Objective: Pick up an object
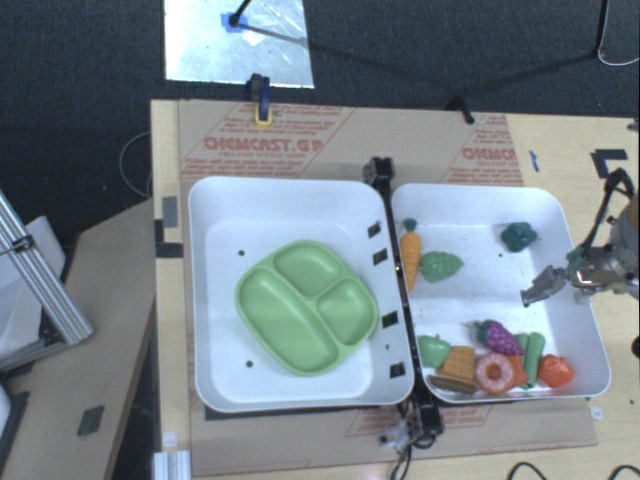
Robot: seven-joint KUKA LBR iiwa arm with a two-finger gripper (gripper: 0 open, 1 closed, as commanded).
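Hovering over the right bin (575,230), the claw (540,288), its spread impossible to tell, approaches before any grasp, toy food clustered just below it (497,356), calling next for a descent onto one piece.

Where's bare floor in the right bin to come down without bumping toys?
Bare floor lies mid-bin, bordered by the lettuce, the dark green toy, the gripper and the grapes. The far left corner above the carrot is bare too. The near edge is crowded: pepper, waffle, donut, tomato packed together.
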